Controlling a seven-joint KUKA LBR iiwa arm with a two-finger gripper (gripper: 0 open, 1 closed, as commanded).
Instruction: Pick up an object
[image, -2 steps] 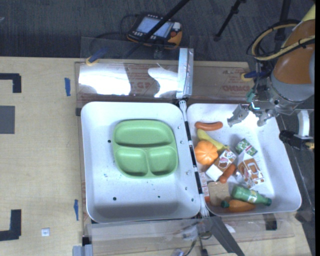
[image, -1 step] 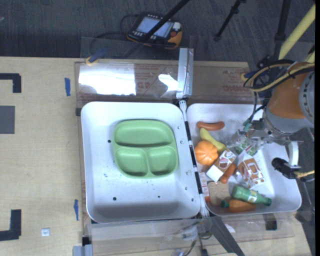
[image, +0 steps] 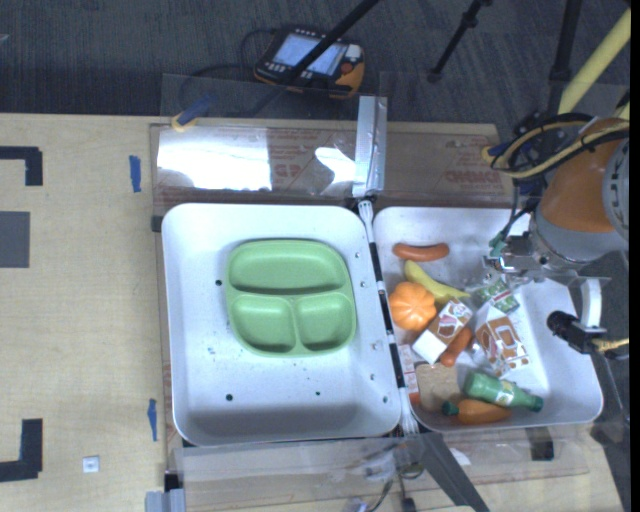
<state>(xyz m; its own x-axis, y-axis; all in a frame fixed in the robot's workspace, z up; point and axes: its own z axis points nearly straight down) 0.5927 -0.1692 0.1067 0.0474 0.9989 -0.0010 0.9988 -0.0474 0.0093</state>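
Observation:
My gripper (image: 507, 262) hangs over the back right part of the right bin (image: 575, 395), below the orange band of the arm (image: 578, 196). Just under it lies a small green and white packet (image: 497, 295). Left of it are a red sausage (image: 421, 251), a yellow banana (image: 436, 283) and an orange round fruit (image: 411, 305). Nearer the front lie a white carton (image: 443, 331), a white and brown packet (image: 503, 341), a green bottle (image: 503, 391) and a carrot (image: 476, 410). I see nothing lifted off the bin floor.
The left bin (image: 190, 330) holds a green divided plate (image: 291, 295). A raised rim (image: 383, 320) separates the two bins. Cables and a black fitting (image: 570, 328) hang at the right side of the right bin. A handheld controller (image: 308, 60) lies behind the bench.

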